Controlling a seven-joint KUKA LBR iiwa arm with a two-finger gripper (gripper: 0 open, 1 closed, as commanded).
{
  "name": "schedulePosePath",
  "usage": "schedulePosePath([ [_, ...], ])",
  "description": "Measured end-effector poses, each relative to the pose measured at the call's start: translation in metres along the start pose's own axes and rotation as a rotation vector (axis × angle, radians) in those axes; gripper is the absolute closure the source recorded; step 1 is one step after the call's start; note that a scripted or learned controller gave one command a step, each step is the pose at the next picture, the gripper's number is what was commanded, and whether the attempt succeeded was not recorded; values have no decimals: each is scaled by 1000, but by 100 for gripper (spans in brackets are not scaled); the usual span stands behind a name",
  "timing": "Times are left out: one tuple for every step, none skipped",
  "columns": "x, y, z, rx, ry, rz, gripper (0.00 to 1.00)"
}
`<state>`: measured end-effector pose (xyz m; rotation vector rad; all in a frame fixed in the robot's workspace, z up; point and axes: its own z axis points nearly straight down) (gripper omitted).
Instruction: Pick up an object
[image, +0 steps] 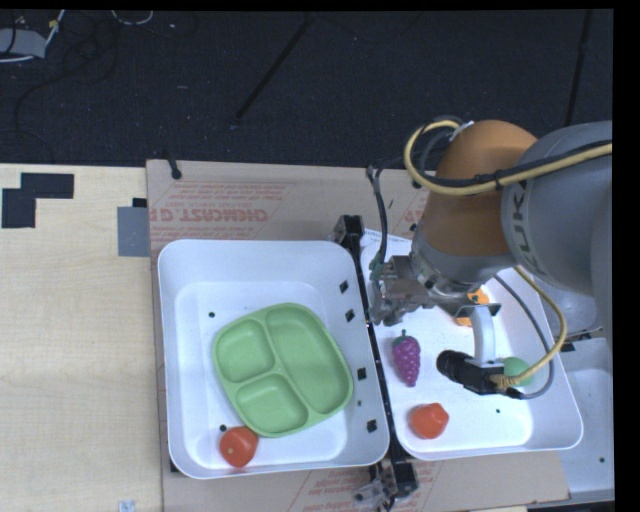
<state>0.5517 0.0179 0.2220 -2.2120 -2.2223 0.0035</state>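
Note:
My gripper (391, 303) hangs over the left side of the right bin (560, 425), close to the wall between the two bins. Just below it, a purple bunch of grapes (406, 359) lies on the bin floor, apart from the gripper. A red-orange round fruit (429, 420) rests near the right bin's front edge. An orange thing (474, 297) peeks out from under the wrist, mostly hidden. A small green thing (513, 368) sits further right, partly covered.
The left bin (190, 270) holds a green divided plate (282, 369) and a red tomato (238, 446) in its front left corner. The bulky arm (500, 200) covers the back of the right bin. Cardboard lies under both bins.

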Motion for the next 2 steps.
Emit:
schedulePosePath([
  [43, -25, -11, 0, 0, 0, 100],
  [84, -47, -14, 1, -1, 0, 100],
])
